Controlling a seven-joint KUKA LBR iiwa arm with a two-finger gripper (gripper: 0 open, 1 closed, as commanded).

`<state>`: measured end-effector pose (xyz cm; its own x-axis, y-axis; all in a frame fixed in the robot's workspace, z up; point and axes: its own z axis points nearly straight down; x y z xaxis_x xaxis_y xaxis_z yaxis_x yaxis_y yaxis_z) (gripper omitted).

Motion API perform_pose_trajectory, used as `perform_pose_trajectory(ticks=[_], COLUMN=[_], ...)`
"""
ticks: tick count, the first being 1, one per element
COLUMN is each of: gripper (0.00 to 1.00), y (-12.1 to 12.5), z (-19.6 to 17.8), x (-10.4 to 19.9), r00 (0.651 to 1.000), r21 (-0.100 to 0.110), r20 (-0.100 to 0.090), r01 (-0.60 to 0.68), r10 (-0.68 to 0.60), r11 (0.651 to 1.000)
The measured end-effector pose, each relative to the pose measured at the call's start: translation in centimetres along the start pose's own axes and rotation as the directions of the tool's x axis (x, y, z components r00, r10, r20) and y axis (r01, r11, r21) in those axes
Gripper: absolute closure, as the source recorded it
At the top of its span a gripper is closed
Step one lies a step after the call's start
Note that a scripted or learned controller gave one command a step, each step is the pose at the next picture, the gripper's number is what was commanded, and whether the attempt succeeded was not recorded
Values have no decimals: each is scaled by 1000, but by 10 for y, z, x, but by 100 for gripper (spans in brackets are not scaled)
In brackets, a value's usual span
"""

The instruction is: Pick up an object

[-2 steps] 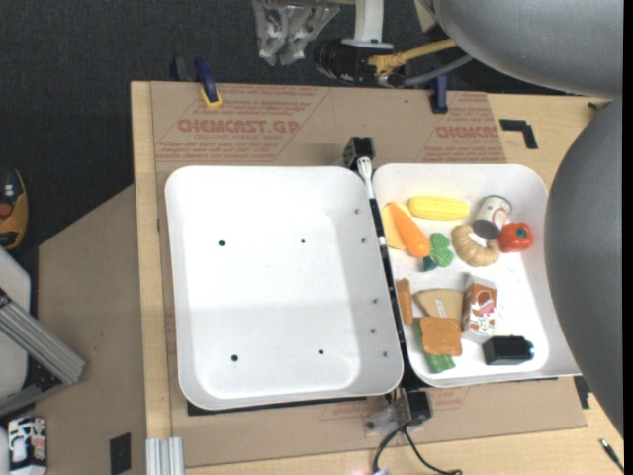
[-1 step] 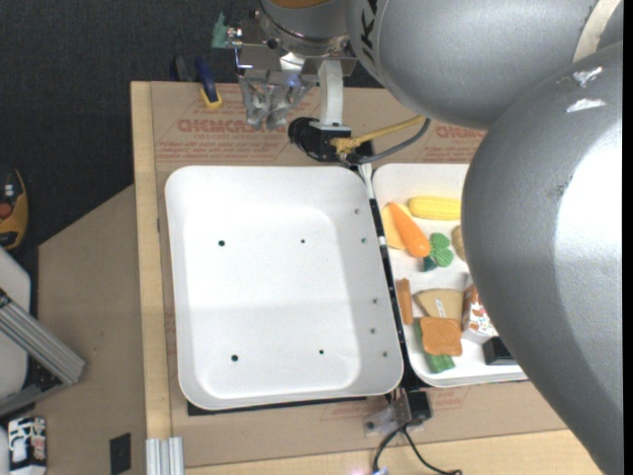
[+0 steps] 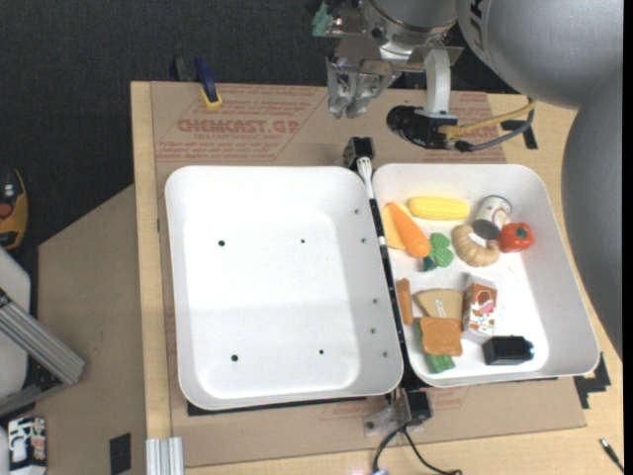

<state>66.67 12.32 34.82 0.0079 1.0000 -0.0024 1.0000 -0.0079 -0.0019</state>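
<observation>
Arm [image 3: 554,28] raised, claw [image 3: 351,92] above bins [image 3: 267,191]

A single fixed camera is mounted above the bench [image 3: 247,117] and is aimed downward at a slant. Both white bins are framed together, the left bin [image 3: 188,265] and the right bin [image 3: 554,265]. The arm [image 3: 554,28] is seen entering from the right.

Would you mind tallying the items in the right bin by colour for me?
Orange: 2, carrot, flat piece
Yellow: 1, corn
Red: 1, tomato
Tan: 2, croissant, wedge
Black: 1, block
Total: 7
</observation>
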Motion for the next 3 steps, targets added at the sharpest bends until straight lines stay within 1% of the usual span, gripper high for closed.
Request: perform_pose_trajectory(ticks=[1,2,3], gripper=[100,100,100], y=[-2,-49,-131], z=[58,92,167], x=[86,100,101], r00=[1000,1000,1000], r21=[4,6,14], r20=[-3,-2,1], r01=[14,11,9], r10=[-14,-11,-9], r11=[1000,1000,1000])
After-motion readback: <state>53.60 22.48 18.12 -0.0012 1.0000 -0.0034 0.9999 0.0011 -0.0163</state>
